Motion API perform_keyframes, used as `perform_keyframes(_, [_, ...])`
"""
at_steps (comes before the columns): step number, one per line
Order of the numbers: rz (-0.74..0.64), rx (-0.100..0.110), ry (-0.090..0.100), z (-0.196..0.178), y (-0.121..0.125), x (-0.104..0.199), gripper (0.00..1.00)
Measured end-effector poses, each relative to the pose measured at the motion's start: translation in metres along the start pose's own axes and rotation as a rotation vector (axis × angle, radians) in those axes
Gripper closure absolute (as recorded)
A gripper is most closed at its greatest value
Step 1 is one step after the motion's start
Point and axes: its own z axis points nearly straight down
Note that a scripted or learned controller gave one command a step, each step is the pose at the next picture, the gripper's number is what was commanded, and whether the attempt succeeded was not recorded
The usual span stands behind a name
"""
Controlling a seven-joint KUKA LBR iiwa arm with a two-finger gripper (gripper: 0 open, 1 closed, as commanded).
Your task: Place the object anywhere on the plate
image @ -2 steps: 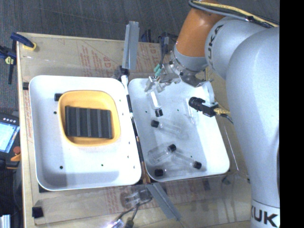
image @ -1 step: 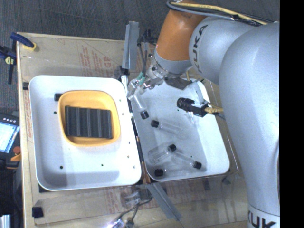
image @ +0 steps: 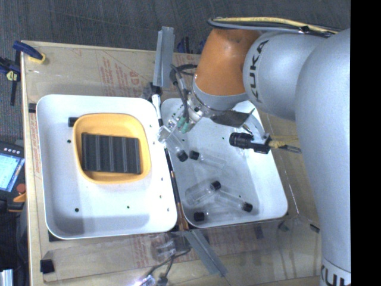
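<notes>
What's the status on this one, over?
Claw low over right bin's left edge, grip unclear. Clear vials lie in that bin. Yellow plate in left bin, dark ridged insert on it.

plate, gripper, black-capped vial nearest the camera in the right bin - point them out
plate (image: 138, 123): camera view, yellow rim, upper right corner
gripper (image: 168, 130): camera view, between its fingertips
vial (image: 201, 190): camera view, clear body

Dark grey carpet (image: 89, 11) at far side; wood bench (image: 89, 58) w/ blue clamps (image: 27, 51) far left, screen (image: 9, 168) at left edge.
</notes>
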Motion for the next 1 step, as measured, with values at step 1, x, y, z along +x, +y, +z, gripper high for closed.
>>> perform_keyframes(1, [0.001,0.000,0.000,-0.0001,-0.0004,-0.0005,0.00])
